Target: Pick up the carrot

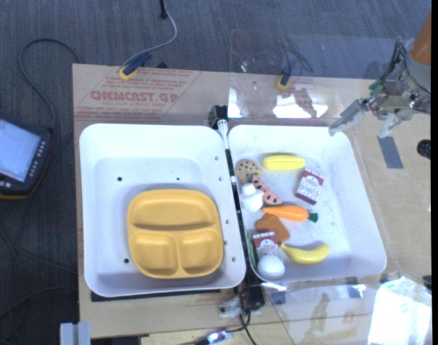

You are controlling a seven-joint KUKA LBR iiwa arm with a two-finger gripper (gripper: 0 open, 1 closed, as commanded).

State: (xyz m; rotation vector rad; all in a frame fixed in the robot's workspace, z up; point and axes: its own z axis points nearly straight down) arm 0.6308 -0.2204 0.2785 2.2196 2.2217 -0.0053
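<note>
The orange carrot (285, 212), with a small green end pointing right, lies flat in the middle of the right bin (362, 225), among other toy foods. My gripper (362, 126) hangs above the bin's far right corner, well away from the carrot and up to its right. Its two fingers are spread apart and hold nothing, so it is open.
Around the carrot lie a yellow corn piece (283, 162), a cookie (246, 168), a watermelon slice (265, 190), a red carton (309, 186), a brown piece (272, 226), a banana (306, 252) and a white egg (271, 267). The left bin (103, 157) holds a yellow divided tray (175, 232).
</note>
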